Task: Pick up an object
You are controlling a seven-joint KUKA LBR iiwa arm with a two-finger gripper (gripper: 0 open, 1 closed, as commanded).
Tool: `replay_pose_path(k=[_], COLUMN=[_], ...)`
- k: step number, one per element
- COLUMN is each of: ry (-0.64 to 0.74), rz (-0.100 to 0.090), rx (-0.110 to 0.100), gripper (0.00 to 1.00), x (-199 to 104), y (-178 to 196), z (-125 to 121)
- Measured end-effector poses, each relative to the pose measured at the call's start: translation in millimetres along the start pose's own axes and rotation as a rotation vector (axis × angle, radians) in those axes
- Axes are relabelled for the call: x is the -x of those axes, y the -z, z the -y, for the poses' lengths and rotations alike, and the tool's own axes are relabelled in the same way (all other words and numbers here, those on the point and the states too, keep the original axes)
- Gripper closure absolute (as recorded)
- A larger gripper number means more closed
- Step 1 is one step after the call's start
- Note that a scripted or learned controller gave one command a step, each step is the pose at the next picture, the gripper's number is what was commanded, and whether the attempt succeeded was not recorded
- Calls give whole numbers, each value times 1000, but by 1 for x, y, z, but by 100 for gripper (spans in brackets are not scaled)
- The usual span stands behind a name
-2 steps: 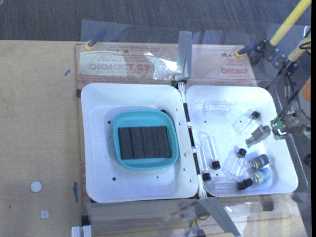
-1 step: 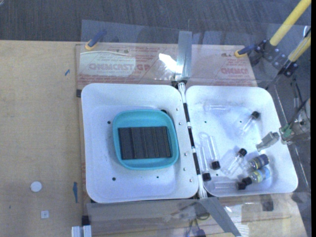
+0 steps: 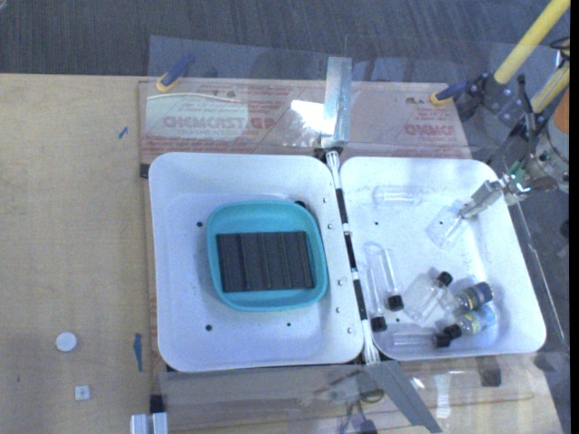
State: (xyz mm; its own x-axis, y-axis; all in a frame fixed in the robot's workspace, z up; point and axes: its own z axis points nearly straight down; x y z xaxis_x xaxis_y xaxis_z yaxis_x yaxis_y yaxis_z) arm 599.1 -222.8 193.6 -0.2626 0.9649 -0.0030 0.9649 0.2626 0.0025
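The right bin (image 3: 507, 260) holds several small clear vials. One lies near its far wall (image 3: 395, 194), and another lies by the divider (image 3: 378, 265). A cluster with black caps (image 3: 425, 292) sits at the near right beside two darker small bottles (image 3: 472, 307). My gripper (image 3: 478, 203) reaches in from the right, over the bin's far right part. Its tip is right next to a clear vial (image 3: 445, 229). I cannot tell whether the gripper touches or holds that vial.
The left bin (image 3: 181, 206) holds a teal tray (image 3: 265, 256) with a dark ridged insert. A metal bracket (image 3: 337, 107) stands behind the divider between the bins. Yellow-handled clamps (image 3: 534, 30) and cables crowd the far right corner.
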Motion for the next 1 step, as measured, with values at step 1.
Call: replay_pose_path(k=[1], ry=[66], rz=[-20], rx=[-4], gripper=[0], x=[4], y=[-106], z=[-61])
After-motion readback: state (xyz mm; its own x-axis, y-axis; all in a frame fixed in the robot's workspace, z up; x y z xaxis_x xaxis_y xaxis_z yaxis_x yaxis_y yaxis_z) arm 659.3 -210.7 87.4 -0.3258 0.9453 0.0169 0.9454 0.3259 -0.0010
